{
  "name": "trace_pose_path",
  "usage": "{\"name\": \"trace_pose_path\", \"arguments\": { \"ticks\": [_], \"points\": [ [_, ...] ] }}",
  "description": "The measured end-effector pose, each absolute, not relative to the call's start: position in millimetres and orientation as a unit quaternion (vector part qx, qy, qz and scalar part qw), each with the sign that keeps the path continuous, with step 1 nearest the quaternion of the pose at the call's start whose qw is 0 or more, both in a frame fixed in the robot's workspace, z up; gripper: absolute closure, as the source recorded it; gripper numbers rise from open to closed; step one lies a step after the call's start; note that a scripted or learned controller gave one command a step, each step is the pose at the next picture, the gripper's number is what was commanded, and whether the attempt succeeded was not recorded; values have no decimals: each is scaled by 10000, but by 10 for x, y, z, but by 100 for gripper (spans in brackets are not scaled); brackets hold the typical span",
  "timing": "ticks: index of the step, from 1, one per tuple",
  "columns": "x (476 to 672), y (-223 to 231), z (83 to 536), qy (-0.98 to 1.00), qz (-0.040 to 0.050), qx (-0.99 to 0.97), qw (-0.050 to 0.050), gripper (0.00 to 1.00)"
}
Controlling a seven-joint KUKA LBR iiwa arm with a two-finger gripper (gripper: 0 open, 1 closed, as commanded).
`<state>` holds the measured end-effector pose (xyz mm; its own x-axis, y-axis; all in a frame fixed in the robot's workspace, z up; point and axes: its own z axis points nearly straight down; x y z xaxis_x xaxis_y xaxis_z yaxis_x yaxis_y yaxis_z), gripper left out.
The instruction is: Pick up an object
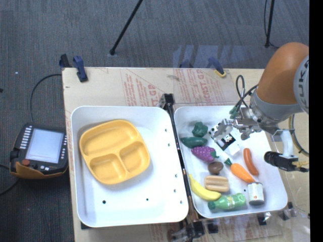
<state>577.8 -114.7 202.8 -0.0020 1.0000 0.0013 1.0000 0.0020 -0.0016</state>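
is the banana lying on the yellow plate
No, the banana lies in the right bin beside other toy food; the yellow plate sits in the left bin.

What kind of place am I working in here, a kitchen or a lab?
Most likely a robotics lab, not a kitchen: toy food lies in a white bin on a plywood bench, tripod legs stand on grey carpet, and a teach pendant sits on the floor.

Grey arm (282, 84) from the right, gripper (225, 134) low, angled leftward.
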Motion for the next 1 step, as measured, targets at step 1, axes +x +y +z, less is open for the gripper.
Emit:
{"name": "trace_pose_path", "arguments": {
  "ticks": [1],
  "points": [
    [6138,-862,1007,-6344,-10,-7730,3,0]
  ]
}}
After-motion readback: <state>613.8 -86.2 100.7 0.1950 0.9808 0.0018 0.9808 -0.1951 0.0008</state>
